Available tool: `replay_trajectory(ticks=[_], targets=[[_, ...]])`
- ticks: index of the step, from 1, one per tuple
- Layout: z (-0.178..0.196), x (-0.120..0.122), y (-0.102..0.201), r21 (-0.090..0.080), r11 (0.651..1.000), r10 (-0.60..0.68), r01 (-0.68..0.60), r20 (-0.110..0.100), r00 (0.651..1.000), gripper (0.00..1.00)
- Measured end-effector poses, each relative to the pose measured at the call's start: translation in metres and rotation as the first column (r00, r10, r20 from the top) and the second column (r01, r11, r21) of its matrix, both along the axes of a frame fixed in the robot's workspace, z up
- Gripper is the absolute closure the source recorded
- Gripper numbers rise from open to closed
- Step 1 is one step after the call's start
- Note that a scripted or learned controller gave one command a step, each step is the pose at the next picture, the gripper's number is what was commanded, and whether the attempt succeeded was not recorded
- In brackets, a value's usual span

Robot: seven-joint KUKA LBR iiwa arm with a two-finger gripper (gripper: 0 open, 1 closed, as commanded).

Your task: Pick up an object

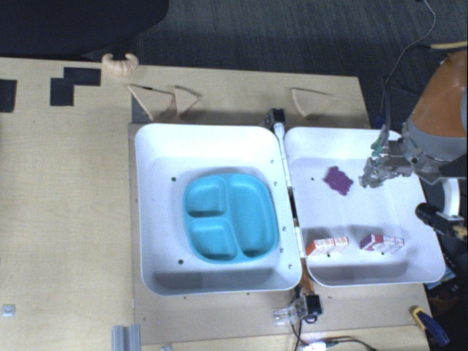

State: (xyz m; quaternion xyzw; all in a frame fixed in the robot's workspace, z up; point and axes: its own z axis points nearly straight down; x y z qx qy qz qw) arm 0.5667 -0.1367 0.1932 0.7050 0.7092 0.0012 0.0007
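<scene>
Light wood table (pixel 66 218), pale plywood tone, fills most of the view. Dark cutouts at its far left edge, a small tan knob-like bit (pixel 119 64) near the far edge, three triangular wooden wedges (pixel 175 99) standing along the far side just behind the bins. Beyond the table the floor (pixel 292 20) is dark grey carpet, with a black rounded shape at the top left corner. A thin dark cable (pixel 409 46) runs down from the top right toward the arm.

Two shallow white bins sit side by side, touching along a centre seam with a black clip at the far end. Left bin (pixel 157 196) holds a blue sectioned tray (pixel 230 216), three compartments, lying flat in the middle. Right bin (pixel 409 269) holds a small purple object (pixel 338 180) toward its far-middle part, and two small red-and-white cartons, left carton (pixel 327 246) and right carton (pixel 381 243), lying near the front wall, a little apart from each other.

Arm (pixel 442 115) comes in from the right, orange band over grey wrist. Pincer (pixel 371 175) hangs over the right bin's far right part, just right of the purple object and apart from it, tips pointing down. Nothing between its fingers; the gap itself is too small and blurred, cannot tell if wide or narrow. Wires and a small connector (pixel 307 309) lie at the table's front edge below the seam.
</scene>
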Motion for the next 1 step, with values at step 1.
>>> replay_trajectory(ticks=[1], targets=[[0.0002, -0.0001, -0.0007, -0.001, 1.0, 0.0, 0.0, 0.0, 1.0, 0.0]])
